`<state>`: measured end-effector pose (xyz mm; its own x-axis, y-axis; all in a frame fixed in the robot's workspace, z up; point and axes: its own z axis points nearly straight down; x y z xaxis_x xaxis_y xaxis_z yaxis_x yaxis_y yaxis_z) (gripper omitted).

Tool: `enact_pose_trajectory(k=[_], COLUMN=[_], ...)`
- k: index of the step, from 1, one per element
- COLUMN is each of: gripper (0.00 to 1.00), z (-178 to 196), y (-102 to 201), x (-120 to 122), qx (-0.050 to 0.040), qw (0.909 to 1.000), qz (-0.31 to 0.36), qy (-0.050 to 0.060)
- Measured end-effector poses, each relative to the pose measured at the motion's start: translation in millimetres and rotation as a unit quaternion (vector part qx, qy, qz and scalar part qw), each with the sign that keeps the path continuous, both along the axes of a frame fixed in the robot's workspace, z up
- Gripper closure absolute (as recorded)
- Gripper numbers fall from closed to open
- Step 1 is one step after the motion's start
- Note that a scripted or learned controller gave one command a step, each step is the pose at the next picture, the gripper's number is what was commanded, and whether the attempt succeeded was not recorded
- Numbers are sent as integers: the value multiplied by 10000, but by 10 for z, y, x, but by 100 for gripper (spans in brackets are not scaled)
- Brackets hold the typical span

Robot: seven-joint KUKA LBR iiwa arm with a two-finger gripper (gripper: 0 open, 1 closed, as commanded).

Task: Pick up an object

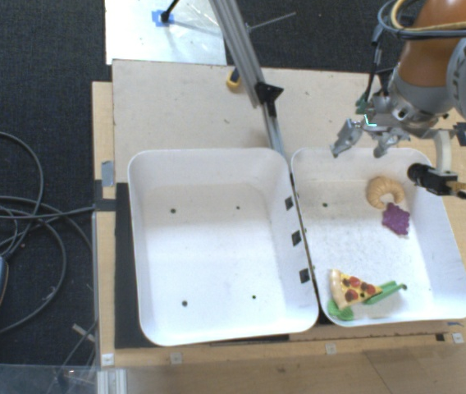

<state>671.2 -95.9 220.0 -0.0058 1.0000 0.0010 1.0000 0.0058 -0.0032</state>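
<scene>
Camera view: the fingers (366, 140) hang spread and hold nothing, poised over the far rim of the right bin (454, 261) before a pick.

Camera view, detail: the two prongs stand visibly apart with bare surface showing between them. The nearest candidate, a croissant (385, 191), lies just below and slightly right of the fingers, on the bin floor; a purple grape bunch (395, 218) sits just beyond it, almost touching. A pizza slice (352, 286) and a green pea pod (376, 295) lie well below the fingers, against the near wall. The left bin (208, 245) lies to the fingers' left. A sound pick likely calls for centring over the croissant, straddling its narrow width, and descending clear of the grapes before closing, so that only one object is caught.
</scene>
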Motion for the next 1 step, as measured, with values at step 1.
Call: enact_pose_trajectory(k=[1], gripper=[0], z=[29], y=[-1], x=[8], qx=[-7], qw=[10000], qz=[8], qy=[-22])
